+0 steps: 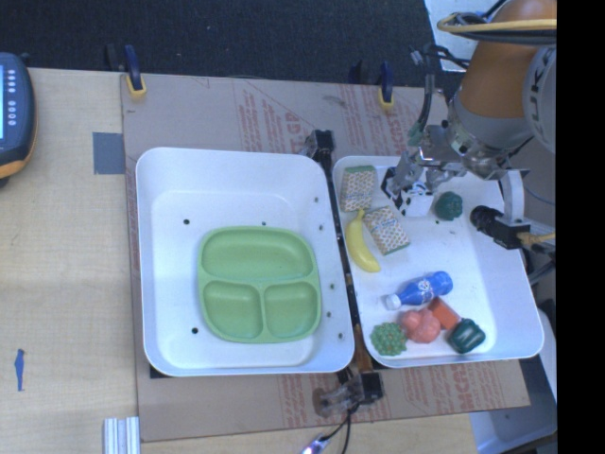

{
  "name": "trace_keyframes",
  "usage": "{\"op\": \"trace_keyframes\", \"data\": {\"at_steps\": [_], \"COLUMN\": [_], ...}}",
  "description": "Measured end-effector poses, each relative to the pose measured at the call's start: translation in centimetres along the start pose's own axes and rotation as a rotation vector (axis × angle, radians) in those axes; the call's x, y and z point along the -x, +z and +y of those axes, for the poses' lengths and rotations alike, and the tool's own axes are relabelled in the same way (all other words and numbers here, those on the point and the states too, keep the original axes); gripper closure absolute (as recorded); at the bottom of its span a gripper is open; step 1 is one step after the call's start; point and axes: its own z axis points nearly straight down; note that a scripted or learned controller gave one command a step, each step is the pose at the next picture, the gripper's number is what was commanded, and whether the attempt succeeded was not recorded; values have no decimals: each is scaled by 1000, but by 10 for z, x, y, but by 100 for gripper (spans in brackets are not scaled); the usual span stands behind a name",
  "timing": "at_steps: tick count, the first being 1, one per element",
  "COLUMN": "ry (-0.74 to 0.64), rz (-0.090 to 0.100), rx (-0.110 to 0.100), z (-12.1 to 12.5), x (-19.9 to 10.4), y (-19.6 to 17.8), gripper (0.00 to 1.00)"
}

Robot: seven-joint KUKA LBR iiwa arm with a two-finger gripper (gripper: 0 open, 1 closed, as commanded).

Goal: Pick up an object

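My gripper (pixel 408 193) hangs over the back of the right bin (pixel 492 348), its dark fingers close above a black-and-white item on the bin floor. Beside it lie a dark green ball (pixel 448 205), two speckled packets (pixel 358 187) (pixel 387 230) and a yellow banana (pixel 361 244). Toward the front are a blue bottle (pixel 423 289), a red-orange piece (pixel 423 324), a green broccoli (pixel 388 338) and a dark green block (pixel 467 336). The arm's orange band (pixel 506 55) rises at the upper right.
The left bin (pixel 161 253) holds a light green divided plate (pixel 258 283). A black clip (pixel 323 143) sits between the bins at the back, another clamp (pixel 350 393) at the front. A blue-orange device (pixel 14 112) lies at the far left.
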Motion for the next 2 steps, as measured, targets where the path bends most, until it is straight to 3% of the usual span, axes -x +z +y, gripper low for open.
{"op": "trace_keyframes", "data": {"at_steps": [1,2], "ry": [2,-1], "rz": [-1,1], "rx": [0,-1], "z": [-22,-50], "x": [1,-35], "y": [10,4], "gripper": [100,100]}}
